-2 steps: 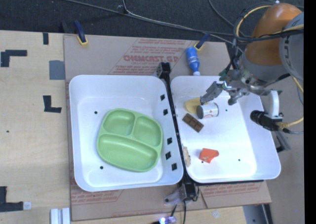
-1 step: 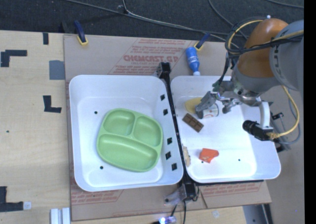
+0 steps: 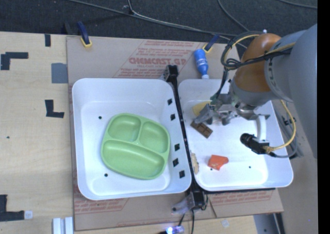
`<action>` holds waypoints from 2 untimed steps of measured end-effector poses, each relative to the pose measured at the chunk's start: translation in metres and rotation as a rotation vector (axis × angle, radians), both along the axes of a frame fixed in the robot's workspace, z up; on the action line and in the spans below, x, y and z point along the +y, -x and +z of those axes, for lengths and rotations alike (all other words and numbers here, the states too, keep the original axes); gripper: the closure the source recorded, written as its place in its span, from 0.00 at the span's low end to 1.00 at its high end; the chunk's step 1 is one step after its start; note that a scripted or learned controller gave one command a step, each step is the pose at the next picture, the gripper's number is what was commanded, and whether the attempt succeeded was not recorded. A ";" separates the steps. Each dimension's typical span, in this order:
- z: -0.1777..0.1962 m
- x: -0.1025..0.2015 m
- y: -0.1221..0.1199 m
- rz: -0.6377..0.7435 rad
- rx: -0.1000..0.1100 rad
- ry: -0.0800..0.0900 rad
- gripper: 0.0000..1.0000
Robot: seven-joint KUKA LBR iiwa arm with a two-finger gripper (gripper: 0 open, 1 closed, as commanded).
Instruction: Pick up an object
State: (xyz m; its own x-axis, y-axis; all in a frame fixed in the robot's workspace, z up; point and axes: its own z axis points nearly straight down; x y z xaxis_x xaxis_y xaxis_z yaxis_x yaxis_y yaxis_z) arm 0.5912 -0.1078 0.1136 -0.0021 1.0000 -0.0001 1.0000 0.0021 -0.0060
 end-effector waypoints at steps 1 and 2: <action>0.013 0.000 -0.001 0.001 -0.003 0.000 1.00; 0.077 0.000 0.000 -0.001 -0.011 0.001 1.00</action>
State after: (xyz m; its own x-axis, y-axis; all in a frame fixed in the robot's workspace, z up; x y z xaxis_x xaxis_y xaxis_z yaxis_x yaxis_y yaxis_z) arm 0.5916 -0.1075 0.1901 -0.0015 1.0000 -0.0010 1.0000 0.0015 0.0047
